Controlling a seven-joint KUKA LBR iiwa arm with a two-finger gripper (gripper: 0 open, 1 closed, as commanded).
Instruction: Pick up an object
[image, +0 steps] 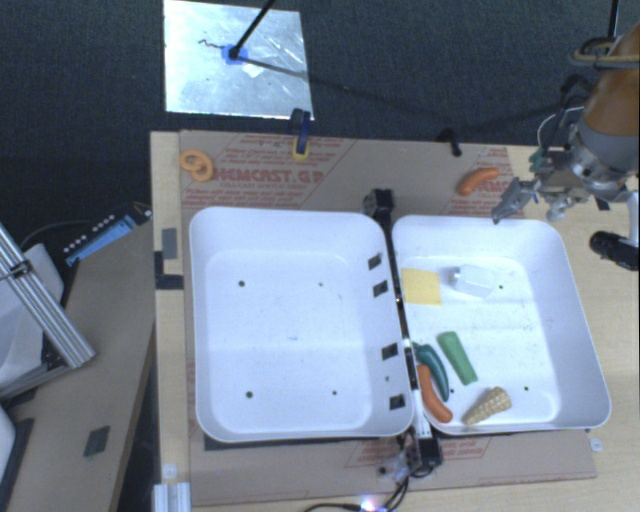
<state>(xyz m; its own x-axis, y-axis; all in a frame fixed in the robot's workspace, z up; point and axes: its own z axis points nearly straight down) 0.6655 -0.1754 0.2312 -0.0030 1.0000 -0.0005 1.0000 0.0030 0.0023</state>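
Note:
The right bin (560, 300) holds a yellow square sponge (421, 287), a clear plastic piece (470, 280), a green block (457, 357), a teal curved piece (432, 358), an orange sausage-shaped toy (433, 393) and a tan cone (487, 405). My gripper (531, 203) hangs above the bin's far rim at the upper right. It is open, with its fingers spread and nothing between them. It is well clear of the objects in the bin.
The left bin (290, 320) adjoins the right one at a central divider. On the board behind the bins lie an orange sausage toy (478, 181), a tan ring (197, 165) and a yellow-and-blue clip (299, 135). A metal frame (40, 310) stands at the left.

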